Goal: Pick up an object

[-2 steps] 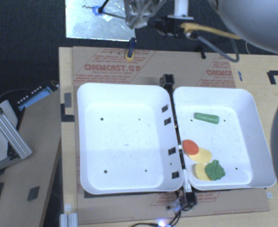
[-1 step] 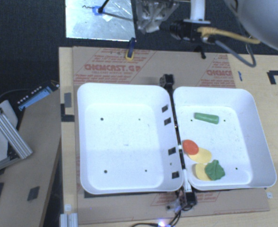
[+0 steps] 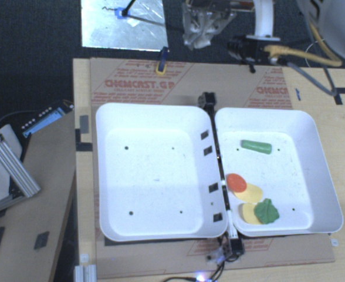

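Note:
In the right bin lie a green cylinder, an orange-red disc, a yellow oval piece and a dark green leafy piece that rests on another yellow piece. All but the cylinder cluster in the bin's near left corner. My gripper hangs high above the bench at the top of the camera view, beyond the far edge of both bins and well away from every object. Nothing shows in its grasp.
The left bin sits beside the right one, with black clips along the seam. A cardboard sheet lies under both. A shiny foil panel and a yellow-blue clip are at the back left.

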### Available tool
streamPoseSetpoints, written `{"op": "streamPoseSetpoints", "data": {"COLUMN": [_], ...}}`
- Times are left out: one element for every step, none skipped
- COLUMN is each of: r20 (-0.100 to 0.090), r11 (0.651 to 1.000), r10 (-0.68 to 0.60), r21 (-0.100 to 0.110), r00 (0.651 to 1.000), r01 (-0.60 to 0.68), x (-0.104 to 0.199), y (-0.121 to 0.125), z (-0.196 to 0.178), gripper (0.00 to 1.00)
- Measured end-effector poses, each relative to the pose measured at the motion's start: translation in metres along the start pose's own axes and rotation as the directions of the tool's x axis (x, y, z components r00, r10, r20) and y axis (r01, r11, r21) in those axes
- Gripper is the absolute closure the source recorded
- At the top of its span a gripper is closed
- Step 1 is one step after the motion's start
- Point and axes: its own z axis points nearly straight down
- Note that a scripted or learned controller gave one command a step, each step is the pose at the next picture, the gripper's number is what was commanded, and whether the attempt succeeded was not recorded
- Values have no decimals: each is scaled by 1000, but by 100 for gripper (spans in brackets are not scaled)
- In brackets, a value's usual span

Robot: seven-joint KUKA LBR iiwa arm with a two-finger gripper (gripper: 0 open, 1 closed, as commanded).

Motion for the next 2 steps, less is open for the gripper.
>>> {"op": "streamPoseSetpoints", "data": {"r20": [0,0], "r11": [1000,1000], "r10": [0,1], "r21": [0,-1], "r00": [1000,1000], "r01": [0,-1], "x": [-24,-52], "y": [-12,-11], "z": [0,0], "gripper": [100,100]}}
